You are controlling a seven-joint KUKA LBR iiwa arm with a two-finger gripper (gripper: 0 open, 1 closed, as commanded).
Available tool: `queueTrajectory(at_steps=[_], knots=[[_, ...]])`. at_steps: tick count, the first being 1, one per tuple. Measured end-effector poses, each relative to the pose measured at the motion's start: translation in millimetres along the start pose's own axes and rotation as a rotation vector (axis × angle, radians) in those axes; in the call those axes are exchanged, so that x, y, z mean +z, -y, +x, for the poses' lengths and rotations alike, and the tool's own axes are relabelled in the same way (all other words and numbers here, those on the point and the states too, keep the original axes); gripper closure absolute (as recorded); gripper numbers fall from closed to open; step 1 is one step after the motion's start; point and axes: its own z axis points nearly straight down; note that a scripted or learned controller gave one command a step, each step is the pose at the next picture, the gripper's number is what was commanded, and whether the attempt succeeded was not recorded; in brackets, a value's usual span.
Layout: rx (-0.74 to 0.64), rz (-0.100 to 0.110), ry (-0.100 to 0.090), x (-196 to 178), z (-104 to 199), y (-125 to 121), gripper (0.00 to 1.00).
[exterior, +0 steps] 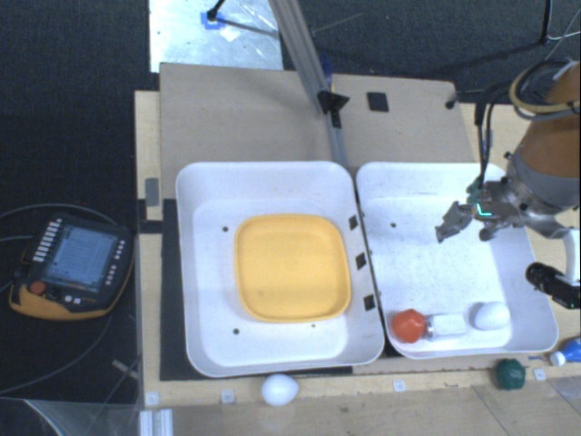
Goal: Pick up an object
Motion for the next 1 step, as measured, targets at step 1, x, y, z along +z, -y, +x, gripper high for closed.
queueTrajectory(at_steps=[1], knots=[[0.000,0.000,0.000,0.0,0.0,0.0,0.00]])
